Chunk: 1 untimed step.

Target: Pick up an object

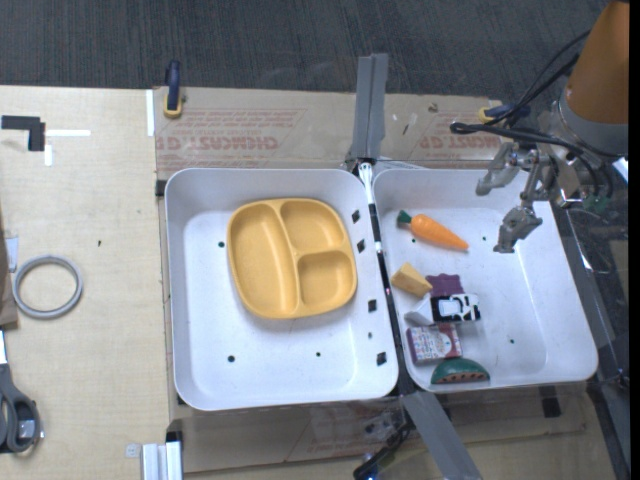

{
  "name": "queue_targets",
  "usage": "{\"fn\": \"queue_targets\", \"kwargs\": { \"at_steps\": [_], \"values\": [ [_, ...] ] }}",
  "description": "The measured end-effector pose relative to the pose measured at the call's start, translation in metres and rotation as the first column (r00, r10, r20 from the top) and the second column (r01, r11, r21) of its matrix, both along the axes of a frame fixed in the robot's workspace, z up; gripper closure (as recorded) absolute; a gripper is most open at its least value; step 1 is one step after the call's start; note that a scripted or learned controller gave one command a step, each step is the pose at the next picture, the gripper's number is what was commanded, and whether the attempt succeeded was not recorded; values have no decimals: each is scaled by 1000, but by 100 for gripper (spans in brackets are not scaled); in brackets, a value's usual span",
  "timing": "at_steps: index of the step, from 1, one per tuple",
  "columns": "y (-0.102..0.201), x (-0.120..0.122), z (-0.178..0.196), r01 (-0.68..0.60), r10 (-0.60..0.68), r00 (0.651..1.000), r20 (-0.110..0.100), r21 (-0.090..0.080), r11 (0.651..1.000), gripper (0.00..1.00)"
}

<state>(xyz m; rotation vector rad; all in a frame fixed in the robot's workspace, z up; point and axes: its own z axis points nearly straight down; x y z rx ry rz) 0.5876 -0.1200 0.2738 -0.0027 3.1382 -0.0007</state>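
The metal gripper [510,201] is hanging over the far right part of the right bin [560,308], with its fingers spread open and nothing between them. A smooth orange toy carrot [437,230] with a green top is lying just to its left. Nearer are a yellow cheese wedge [411,280], a small black and white toy [455,307], a flat pink packet [434,344] and a round watermelon slice [460,372]. In the left bin [200,368], a shiny yellow plate [292,257] with three sections is sitting.
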Motion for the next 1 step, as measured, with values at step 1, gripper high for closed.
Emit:
{"fn": "queue_targets", "kwargs": {
  "at_steps": [1],
  "values": [
    [-3,-6,-123,344,-344,939,-2,0,939,0]
  ]
}}
